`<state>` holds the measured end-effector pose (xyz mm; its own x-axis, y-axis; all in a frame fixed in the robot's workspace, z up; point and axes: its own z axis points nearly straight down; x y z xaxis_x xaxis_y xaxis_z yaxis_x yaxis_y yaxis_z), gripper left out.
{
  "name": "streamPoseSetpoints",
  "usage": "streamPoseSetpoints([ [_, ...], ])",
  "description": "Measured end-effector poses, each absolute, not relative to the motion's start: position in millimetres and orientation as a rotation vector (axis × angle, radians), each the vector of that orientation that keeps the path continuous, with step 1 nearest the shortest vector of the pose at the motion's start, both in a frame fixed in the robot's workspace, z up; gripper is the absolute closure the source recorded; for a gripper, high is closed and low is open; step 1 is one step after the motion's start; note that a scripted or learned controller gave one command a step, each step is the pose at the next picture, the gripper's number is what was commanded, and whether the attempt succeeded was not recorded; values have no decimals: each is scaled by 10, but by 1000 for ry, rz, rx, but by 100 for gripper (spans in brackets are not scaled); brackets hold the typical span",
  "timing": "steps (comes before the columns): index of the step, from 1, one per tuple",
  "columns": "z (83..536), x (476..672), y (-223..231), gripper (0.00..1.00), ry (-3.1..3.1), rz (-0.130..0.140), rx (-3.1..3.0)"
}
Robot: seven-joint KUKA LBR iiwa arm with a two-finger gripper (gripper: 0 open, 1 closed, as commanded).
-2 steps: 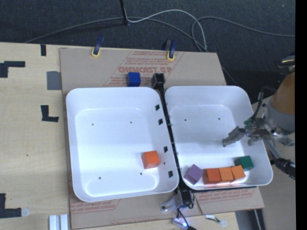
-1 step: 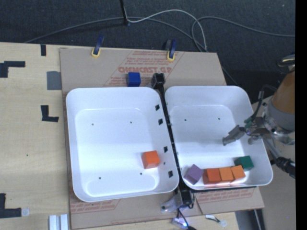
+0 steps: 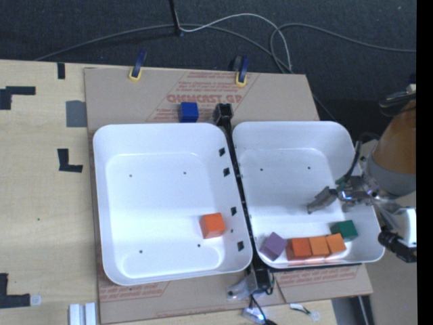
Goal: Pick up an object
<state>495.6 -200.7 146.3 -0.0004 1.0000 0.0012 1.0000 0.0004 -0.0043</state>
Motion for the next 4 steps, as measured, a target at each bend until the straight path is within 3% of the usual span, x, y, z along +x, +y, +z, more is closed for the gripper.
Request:
streamPoseSetpoints([
  [1,935,4941,-1999,0,-2218,4,-2217],
  [2,1060,4954,-2002,100,-2221,1,-2220],
  [4,2203,4935,-2061,100,-2225,-3,-2223],
])
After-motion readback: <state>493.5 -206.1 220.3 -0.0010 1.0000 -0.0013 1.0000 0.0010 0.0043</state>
